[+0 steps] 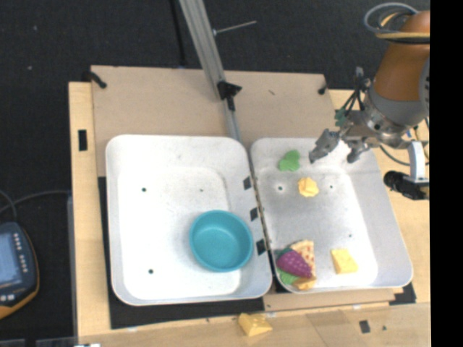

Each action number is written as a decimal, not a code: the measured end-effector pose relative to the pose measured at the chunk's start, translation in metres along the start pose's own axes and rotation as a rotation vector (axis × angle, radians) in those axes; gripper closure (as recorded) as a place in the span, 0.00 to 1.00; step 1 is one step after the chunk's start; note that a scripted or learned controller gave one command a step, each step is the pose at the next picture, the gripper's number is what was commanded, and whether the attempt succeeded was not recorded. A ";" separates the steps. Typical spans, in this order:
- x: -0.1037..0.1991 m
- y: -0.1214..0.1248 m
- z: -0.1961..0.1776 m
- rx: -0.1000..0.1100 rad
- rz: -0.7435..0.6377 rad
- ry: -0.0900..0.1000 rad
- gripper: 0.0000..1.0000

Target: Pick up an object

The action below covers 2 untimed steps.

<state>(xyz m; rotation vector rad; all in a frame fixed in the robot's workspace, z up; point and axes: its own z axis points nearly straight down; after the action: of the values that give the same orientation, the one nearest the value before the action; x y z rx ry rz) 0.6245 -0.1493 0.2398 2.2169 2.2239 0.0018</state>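
Fingers spread and released, the end effector (338, 150) hangs over the far edge of the right bin (383, 215), grasping nothing, its two dark fingertips apart above the rim. Just beside the left fingertip, a green piece (289, 160) lies near the bin's far wall. Slightly nearer the camera, a small yellow piece (308, 187) sits on open floor, apart from both the green piece and the walls. The middle of this bin is bare white, leaving room around that yellow piece on every side. At the near edge things crowd: a purple grape cluster (295, 263) touches a yellow-orange piece (303, 251) against the near-left corner, and a yellow wedge (343, 261) rests near the front rim, apart from them. In the left bin (145, 165), a teal bowl (221, 240) stands upright toward the near right corner. Another yellow piece (255, 324) lies on the tabletop (83, 215), outside the bins, by the front edge.
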 end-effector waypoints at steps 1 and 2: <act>0.000 0.000 0.000 0.000 0.000 0.000 0.00; -0.002 -0.001 0.063 0.006 0.004 -0.002 0.00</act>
<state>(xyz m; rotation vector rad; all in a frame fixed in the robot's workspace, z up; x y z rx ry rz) 0.6235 -0.1513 0.1767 2.2229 2.2219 -0.0068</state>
